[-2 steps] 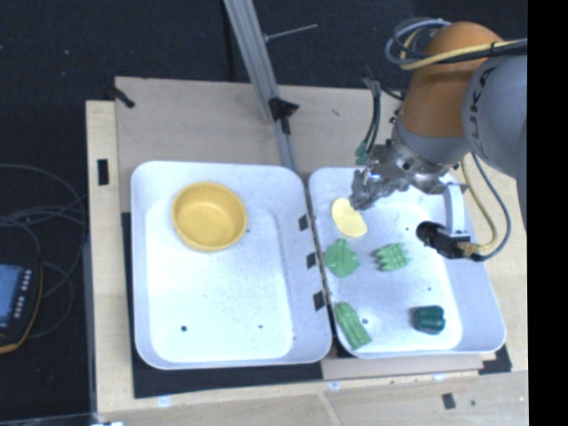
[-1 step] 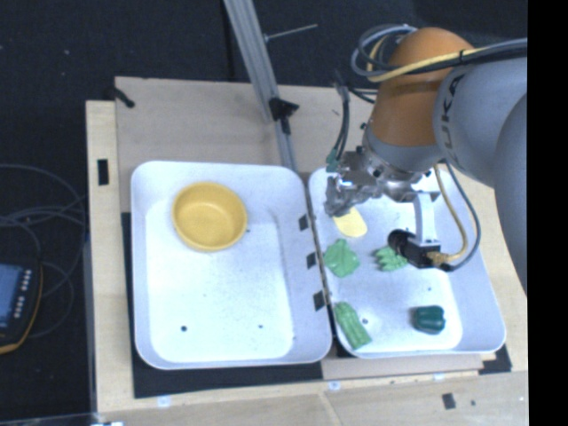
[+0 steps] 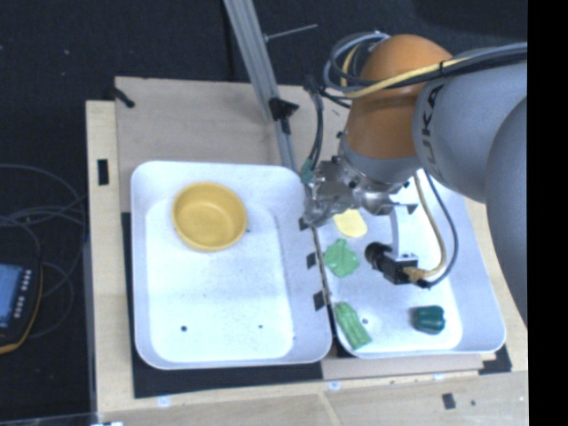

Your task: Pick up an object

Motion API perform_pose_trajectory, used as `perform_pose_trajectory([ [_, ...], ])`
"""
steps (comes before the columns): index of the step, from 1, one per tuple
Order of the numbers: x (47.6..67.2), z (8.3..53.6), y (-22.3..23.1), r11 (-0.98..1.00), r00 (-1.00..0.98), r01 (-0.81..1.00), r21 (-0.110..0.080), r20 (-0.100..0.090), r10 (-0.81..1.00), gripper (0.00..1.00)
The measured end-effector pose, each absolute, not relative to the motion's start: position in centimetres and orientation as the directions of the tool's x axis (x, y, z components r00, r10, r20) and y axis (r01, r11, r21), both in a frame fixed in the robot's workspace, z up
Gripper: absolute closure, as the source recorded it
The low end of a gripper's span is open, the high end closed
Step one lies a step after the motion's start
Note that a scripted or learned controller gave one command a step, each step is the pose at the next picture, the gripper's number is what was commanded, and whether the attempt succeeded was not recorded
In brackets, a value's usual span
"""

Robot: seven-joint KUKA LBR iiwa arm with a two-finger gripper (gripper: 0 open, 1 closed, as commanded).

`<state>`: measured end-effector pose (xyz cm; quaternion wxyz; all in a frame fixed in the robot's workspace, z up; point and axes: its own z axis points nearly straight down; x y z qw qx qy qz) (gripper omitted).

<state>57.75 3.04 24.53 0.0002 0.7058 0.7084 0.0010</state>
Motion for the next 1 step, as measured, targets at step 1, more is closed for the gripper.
perform_pose_trajectory([
  [1,55.02,25.31,7.30,0.004,-0.004,1.000,0.001,0.001,1.000,1.00],
])
